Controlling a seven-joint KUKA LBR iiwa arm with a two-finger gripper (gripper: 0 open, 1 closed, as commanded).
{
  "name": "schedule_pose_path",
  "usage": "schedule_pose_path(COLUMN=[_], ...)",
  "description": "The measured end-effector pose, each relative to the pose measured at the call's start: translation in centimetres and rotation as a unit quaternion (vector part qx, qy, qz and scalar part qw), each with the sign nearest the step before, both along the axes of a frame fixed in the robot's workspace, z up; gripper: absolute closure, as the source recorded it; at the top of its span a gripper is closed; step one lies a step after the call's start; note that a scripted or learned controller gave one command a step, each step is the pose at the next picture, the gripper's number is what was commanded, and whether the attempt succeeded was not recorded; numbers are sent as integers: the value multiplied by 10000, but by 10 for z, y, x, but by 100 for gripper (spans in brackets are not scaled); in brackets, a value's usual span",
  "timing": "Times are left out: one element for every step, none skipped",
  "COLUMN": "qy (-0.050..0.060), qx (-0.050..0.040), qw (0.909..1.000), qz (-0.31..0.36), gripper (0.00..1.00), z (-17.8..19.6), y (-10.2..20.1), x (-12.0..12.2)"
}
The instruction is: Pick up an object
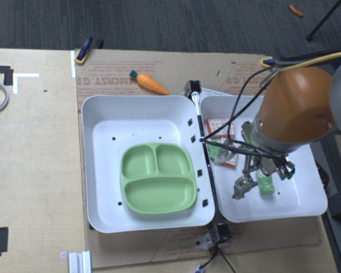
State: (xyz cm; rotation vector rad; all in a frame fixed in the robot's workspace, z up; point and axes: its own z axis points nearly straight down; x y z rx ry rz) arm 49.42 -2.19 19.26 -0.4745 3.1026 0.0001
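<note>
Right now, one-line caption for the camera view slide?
KUKA gripper lowered into right bin beside a small green object; green divided plate in left bin.

Divided plate (158, 178) in the left bin (96, 169); packet (224, 147) and small block (266, 185) in the right bin (307, 201); toy carrot (148, 82) behind.

We see an evenly and fairly brightly lit scene, the light diffuse and coming from above. The white bins (96, 169) are bright but keep their detail, with only mild glare along the rims. Shadows are soft: a faint one lies under the green plate (158, 178), and a dimmer patch sits beneath the arm (295, 104) in the right bin. The orange band shows a smooth sheen. The floor (159, 10) at the top is dark. Focus is moderate, and the gripper (256, 181) looks slightly soft and grainy.
</note>
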Motion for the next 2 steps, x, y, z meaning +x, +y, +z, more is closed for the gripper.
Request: schedule_pose_path(qy=[-5,4], qx=[2,3], qw=[10000,9873], qz=[66,-1591], gripper=[0,0], z=[0,-71], y=[-24,-89], x=[93,54])
